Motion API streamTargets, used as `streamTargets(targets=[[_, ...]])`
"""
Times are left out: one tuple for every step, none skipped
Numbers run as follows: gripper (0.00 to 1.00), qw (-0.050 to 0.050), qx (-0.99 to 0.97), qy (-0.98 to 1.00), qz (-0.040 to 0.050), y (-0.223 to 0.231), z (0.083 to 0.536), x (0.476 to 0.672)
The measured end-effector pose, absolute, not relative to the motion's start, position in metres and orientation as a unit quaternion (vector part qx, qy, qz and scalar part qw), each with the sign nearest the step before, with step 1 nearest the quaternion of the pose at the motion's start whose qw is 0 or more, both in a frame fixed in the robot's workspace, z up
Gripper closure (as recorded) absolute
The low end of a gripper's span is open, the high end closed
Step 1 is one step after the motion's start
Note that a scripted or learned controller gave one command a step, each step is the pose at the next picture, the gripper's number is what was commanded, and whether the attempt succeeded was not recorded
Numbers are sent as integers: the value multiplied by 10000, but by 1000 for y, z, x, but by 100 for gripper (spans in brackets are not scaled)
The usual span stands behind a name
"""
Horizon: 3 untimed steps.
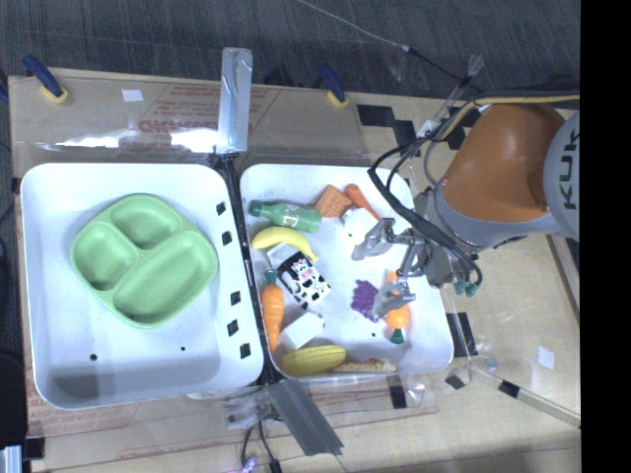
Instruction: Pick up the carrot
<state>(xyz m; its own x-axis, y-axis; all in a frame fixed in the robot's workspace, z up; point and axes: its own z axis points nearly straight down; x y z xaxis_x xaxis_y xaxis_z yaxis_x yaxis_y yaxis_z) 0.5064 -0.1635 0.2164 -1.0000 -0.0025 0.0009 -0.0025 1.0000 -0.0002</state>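
Nearest, along the front wall of the right bin (335, 249), lies a yellow corn cob (314, 359), with a white block (301, 329) just behind it. Beside the block, close to the bin's left wall, lies the carrot (272, 309). It is flat on the bin floor, lengthwise front to back, with its green top pointing away. A cow-print toy (305, 280) is just beside its upper end.

On the bin's other side, the claw (399, 292) hangs low over an orange piece (396, 316) with a green end, next to purple grapes (366, 299). That piece may be a second small carrot, but I cannot be sure. Wrist and cables hide the claw, so I cannot tell whether it is open or closed, or whether it has hold of anything. It is well apart from the carrot by the wall.

Farther back lie a banana (283, 240), a green bottle (284, 215) and two more orange bits (336, 201). The left bin (39, 294) holds a green plate (146, 258). Both bins sit on the surface (513, 313).

The carrot is probably a light, stiff plastic toy with a smooth skin, so it is likely to slip or roll under a poor pinch. The best hold looks to be across the thick middle, square to its length. The wall and the toy leave little room either side.
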Motion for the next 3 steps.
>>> streamTargets(targets=[[0, 17, 1162, -9932, -10, -210, 143, 508], [0, 14, 1680, -9858, -13, -209, 91, 526], [100, -1, 1730, -9849, -7, -206, 102, 528]])
